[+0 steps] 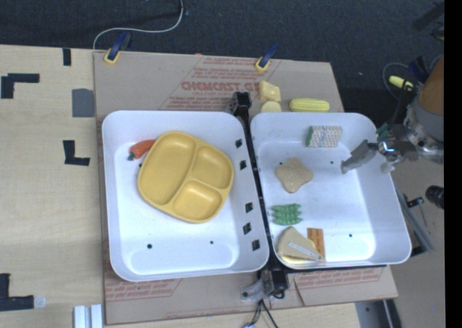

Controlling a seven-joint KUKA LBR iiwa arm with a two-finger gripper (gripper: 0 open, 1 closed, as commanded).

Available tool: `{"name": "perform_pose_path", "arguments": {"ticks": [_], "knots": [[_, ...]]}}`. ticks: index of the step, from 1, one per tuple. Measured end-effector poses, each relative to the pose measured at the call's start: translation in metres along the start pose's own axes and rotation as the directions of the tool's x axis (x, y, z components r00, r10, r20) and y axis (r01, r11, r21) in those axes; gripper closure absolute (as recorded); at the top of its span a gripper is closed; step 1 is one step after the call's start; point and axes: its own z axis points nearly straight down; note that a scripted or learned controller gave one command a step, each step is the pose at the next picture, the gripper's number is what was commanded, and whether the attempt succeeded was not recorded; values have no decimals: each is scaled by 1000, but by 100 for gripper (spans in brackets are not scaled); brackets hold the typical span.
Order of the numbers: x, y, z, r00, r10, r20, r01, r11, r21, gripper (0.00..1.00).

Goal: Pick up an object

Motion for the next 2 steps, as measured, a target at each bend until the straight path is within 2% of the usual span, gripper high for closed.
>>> {"name": "perform_pose_path", "arguments": {"ticks": [1,2], "knots": [[58,48,105,1000,-6,-2,6,1000,4,0],[81,77,157,1000,-3,2,3,1000,0,0]]}}
